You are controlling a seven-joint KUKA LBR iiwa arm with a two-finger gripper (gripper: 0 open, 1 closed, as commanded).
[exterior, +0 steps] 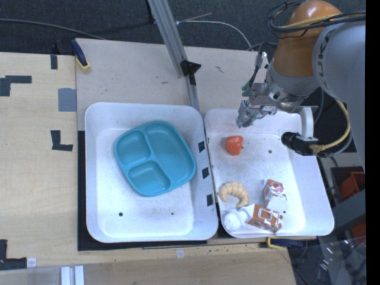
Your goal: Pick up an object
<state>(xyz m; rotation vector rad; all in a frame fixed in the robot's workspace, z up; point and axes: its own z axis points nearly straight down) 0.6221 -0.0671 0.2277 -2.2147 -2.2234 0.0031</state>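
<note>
In the upper right of the frame, your end effector [245, 120] hovers above the right bin [309, 177], and I cannot tell its state. You are in the approach step. Next, bring it down onto the red object [234, 145] just below.

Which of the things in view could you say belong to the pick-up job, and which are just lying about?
Job:
gripper
red-orange item
croissant
white ball
two small cartons
right bin

Lying about:
blue divided plate
left bin
metal bar
</note>
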